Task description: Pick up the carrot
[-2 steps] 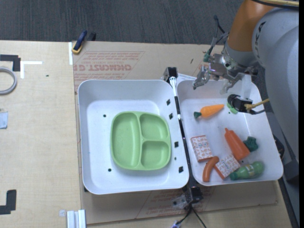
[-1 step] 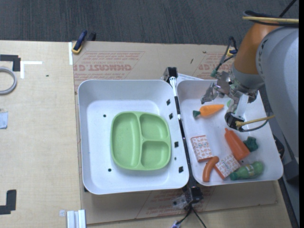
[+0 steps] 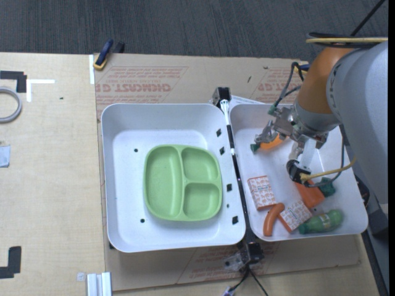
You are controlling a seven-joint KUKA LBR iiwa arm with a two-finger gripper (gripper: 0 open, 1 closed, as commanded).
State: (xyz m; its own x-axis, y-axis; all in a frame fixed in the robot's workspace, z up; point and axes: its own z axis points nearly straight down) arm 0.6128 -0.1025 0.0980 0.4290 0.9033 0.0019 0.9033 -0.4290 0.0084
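Pincer (image 3: 276,135) low in right bin (image 3: 247,119) w/ carrot (image 3: 268,144) gripped btwn fingers — lift straight up, slow, keep squeeze steady — clear of bin wall

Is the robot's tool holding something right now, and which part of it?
Looks like yes: the tool has the carrot between its fingers, gripped near the middle, above the right bin.

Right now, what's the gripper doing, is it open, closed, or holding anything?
Gripper: low in the right bin, at the carrot; whether it is open, shut or gripping the carrot cannot be told from this view.
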